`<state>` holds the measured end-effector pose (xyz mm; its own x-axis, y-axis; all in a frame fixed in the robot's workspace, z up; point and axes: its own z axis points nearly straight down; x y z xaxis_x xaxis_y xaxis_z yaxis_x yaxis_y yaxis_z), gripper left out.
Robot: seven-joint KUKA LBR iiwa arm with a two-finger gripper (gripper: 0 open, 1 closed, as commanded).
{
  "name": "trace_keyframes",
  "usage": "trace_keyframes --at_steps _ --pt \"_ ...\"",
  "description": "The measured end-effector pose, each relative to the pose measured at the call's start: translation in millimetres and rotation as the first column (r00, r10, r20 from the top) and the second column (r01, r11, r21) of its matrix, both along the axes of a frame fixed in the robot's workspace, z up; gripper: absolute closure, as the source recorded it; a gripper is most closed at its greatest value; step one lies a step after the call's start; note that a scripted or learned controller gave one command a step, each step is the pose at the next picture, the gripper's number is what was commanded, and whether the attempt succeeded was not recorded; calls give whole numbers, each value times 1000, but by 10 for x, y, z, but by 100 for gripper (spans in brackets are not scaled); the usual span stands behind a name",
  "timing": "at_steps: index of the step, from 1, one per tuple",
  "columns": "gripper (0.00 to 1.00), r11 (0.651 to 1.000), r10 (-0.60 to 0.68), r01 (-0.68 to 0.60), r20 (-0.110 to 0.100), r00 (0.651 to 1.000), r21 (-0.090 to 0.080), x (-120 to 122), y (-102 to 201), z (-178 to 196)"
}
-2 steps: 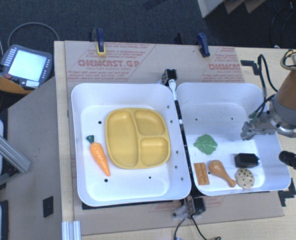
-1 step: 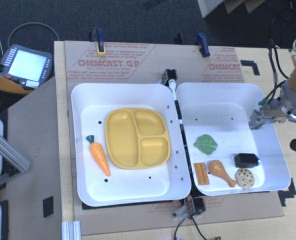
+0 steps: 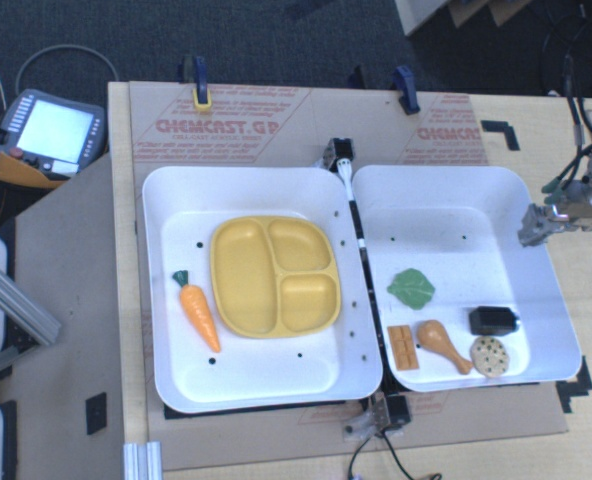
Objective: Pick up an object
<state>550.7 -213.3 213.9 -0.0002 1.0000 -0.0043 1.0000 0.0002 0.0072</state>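
The gripper point(image 3: 548, 220) hangs at the right bin's point(image 3: 536, 268) rim; jaws' state unclear. The black block point(image 3: 493, 320) lies below-left, lengthwise across.

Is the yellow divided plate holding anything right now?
Empty. The yellow plate shows three bare compartments; the carrot lies beside it on the bin floor.

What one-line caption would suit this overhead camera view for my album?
Gripper hangs over right bin of toy food; carrot and yellow plate fill left bin.
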Motion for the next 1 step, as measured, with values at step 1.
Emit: trace_keyframes --at_steps 1 --pt "100 1000 1 -1 1 1000 0 16 -7 538"
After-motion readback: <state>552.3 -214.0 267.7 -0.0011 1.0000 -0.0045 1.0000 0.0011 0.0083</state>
